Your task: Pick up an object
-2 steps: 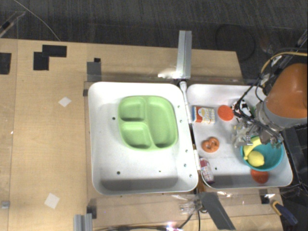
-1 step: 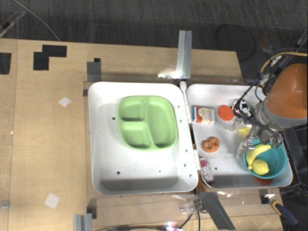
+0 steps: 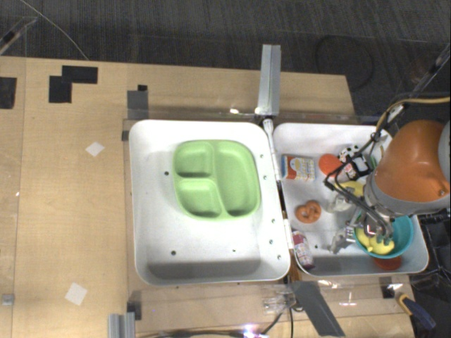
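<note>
I have the end effector [image 3: 350,232] low in the right bin [image 3: 317,263], just beside the teal bowl [image 3: 403,232] with the yellow item [image 3: 371,243], so I judge this the reach-and-grasp step. I cannot tell its opening or whether it holds anything. Next I'd need a clean close, then a straight lift.

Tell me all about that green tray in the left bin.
The green tray is a pale lime divided plate, plastic by its look, roughly square with rounded corners. It has three hollows: two smaller ones stacked on its left side and one long one on its right. Nothing lies in them. It sits flat, right way up, in the upper middle of the left bin, touching only the bin's floor. The arm and the clutter are over in the other bin.
</note>
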You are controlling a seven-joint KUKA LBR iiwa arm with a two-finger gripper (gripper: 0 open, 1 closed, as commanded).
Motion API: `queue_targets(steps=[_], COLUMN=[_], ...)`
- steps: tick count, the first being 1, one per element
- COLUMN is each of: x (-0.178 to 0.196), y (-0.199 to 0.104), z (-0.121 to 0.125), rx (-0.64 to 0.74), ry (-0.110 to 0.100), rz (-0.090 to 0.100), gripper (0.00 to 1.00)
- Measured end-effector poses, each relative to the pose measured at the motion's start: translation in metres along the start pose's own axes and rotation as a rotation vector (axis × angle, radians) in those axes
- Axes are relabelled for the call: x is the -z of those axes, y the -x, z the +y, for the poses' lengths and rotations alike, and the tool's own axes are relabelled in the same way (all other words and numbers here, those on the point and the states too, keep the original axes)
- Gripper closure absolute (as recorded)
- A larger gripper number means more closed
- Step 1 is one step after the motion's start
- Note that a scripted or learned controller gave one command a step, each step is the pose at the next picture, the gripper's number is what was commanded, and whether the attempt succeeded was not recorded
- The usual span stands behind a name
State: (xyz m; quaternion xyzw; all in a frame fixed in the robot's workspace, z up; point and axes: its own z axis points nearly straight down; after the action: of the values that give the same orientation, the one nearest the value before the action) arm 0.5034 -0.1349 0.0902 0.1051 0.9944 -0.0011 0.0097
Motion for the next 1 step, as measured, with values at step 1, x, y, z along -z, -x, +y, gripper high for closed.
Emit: queue_targets(steps=[1], x=[0.0002], y=[0.0008], z=[0.0531], rx=[-0.12], ry=[0.002], rz=[0.0], gripper=[0.0])
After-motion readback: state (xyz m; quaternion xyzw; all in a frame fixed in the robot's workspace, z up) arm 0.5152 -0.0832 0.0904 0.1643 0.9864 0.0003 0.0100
